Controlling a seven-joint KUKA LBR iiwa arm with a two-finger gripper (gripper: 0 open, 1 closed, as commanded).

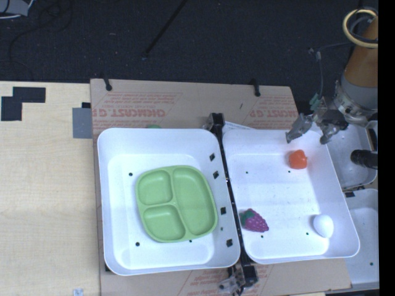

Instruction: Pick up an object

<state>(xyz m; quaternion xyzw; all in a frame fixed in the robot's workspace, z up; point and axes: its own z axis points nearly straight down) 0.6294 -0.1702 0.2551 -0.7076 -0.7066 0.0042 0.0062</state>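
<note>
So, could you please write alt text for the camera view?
A robot gripper with open fingers hangs over the far edge of the right bin, near an orange ball. That bin also holds purple grapes and a white egg; the left bin holds a green tray.

You are looking down on two white bins side by side on a cardboard sheet (185,106) with mirrored red lettering. The left bin (117,159) carries a green plate (176,202) with three compartments, lying flat near its middle. The right bin (271,184) sits just beside it, the two rims meeting along black clips (217,123). The cardboard rests on a pale wooden surface (43,190) marked with black shapes (21,100) and a grey square (81,121). Behind, dark cables (166,23) cross a black floor.
</note>
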